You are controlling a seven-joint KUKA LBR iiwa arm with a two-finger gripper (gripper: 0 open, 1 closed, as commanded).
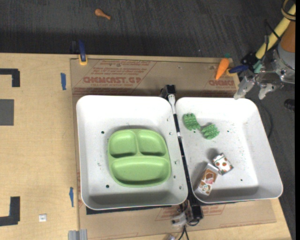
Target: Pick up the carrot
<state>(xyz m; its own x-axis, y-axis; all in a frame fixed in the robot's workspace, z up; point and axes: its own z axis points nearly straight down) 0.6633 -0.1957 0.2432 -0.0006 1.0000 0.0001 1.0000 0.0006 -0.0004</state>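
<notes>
The carrot is small and orange with a green top. It lies on the cardboard sheet behind the right bin, outside both bins. My gripper hangs just right of it, over the far right corner of the right bin. Its two fingers are spread apart with nothing between them. A gap separates the carrot from the nearer finger.
In the right bin lie a green knobbly toy and two small printed cartons. A green divided plate sits in the left bin. A black clip stands between the bins. Another small orange piece rests on the dark floor beyond.
</notes>
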